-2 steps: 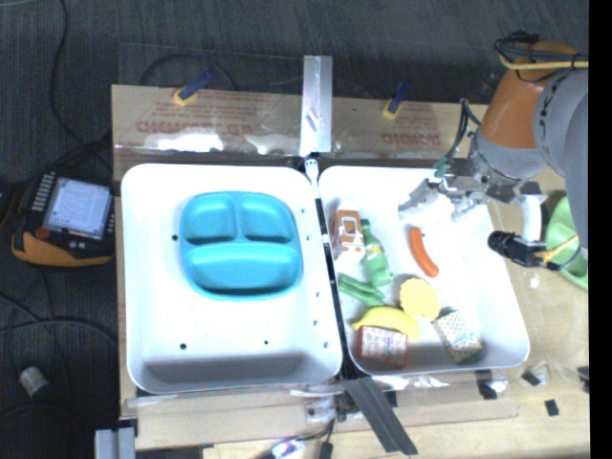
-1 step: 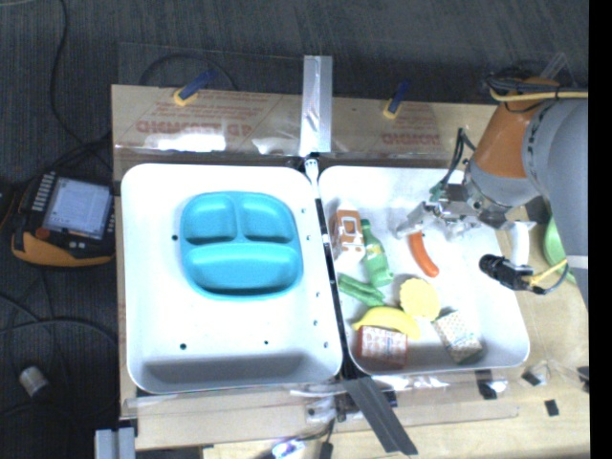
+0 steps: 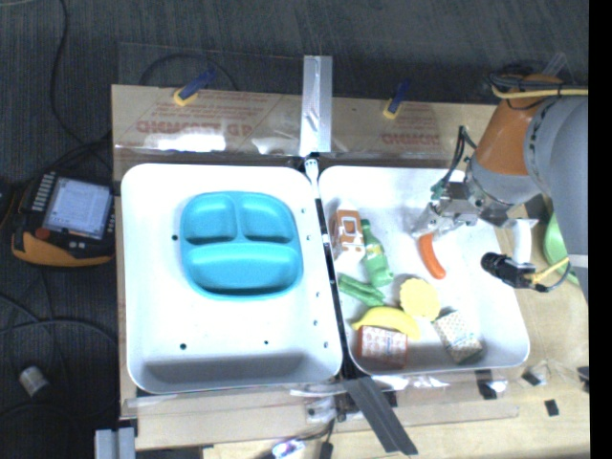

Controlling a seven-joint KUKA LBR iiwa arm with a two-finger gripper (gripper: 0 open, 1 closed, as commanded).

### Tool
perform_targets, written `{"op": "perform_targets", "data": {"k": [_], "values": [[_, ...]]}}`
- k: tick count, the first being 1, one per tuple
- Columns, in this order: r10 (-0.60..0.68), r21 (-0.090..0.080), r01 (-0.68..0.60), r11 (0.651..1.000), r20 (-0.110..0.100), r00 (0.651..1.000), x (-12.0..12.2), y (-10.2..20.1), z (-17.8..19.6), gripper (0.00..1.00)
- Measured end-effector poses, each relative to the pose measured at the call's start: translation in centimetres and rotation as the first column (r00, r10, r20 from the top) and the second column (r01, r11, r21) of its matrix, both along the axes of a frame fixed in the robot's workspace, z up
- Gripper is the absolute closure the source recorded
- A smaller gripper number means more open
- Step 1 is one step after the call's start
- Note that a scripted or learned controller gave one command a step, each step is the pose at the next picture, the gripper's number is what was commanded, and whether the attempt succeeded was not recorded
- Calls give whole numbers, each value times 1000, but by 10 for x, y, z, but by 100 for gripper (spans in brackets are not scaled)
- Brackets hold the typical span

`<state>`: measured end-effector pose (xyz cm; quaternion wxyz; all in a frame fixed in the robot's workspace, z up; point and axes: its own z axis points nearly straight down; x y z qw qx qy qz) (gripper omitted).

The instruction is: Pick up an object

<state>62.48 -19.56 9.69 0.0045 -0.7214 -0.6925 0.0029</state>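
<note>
Both bins (image 3: 143, 285) looked like smooth, slightly glossy white plastic. The blue tray (image 3: 239, 242) was shiny moulded plastic. The bench (image 3: 220, 122) looked like matt brown cardboard, and the floor (image 3: 96, 27) dark, rough carpet.

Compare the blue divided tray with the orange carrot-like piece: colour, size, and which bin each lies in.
The blue divided tray is light blue; the orange carrot-like piece is orange-red. The tray is broad, covering much of its bin's floor, while the carrot piece is small and slender. The tray lies in the left bin; the carrot piece lies in the right bin, just below the tool. Both rest flat on a white bin floor.
</note>
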Motion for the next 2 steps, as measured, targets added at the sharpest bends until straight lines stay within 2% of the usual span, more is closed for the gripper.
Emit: {"op": "perform_targets", "data": {"k": [1, 2], "values": [[29, -3, -29, 1000, 4, 1000, 24, 76, 111, 100], [33, -3, -33, 999, -4, 999, 25, 77, 116, 100]]}}
